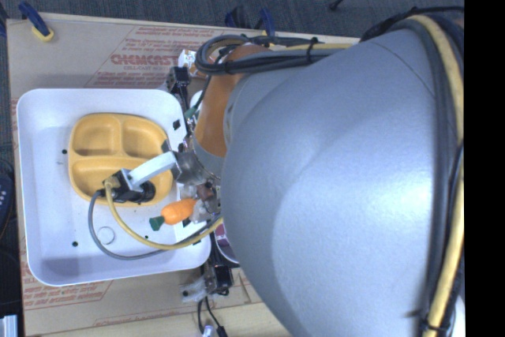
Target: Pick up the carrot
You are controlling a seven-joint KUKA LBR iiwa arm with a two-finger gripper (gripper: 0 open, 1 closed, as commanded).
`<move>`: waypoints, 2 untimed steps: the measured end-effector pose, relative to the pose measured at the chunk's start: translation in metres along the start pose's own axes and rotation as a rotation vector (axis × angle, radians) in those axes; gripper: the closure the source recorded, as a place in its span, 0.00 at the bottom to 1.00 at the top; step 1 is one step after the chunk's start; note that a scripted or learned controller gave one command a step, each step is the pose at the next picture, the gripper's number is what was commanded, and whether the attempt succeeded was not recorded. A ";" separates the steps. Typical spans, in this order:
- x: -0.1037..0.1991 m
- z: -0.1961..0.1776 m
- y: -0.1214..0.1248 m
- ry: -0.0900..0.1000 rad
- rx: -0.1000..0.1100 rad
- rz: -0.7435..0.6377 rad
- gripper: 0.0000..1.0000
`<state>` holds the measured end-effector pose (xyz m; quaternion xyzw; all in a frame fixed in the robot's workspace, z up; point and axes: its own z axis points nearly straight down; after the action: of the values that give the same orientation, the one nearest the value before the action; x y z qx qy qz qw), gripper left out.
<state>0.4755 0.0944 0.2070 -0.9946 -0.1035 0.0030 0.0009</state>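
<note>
Whether the jaws are parted, closed or grasping anything cannot be told, the gripper (197,205) lying mostly behind the grey arm (339,185) at the left bin's (39,170) right side. The carrot (178,211) is lying just beside it, orange with a green end, near the bin's lower right. A yellow divided tray (102,142) is sitting farther left, with cables (126,237) looping below it.

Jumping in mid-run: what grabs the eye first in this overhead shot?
The grey arm dominates, covering the view's right half and whatever lies beneath it. In the left white bin, a yellow divided tray sits toward the far side. The orange carrot lies at the bin's right edge, beside the pincer, among looping cables.
</note>
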 end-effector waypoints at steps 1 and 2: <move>-0.002 -0.054 0.046 0.002 0.000 0.002 1.00; -0.006 -0.001 0.028 -0.002 0.002 -0.140 1.00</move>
<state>0.4750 0.0655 0.2078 -0.9850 -0.1726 0.0038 0.0023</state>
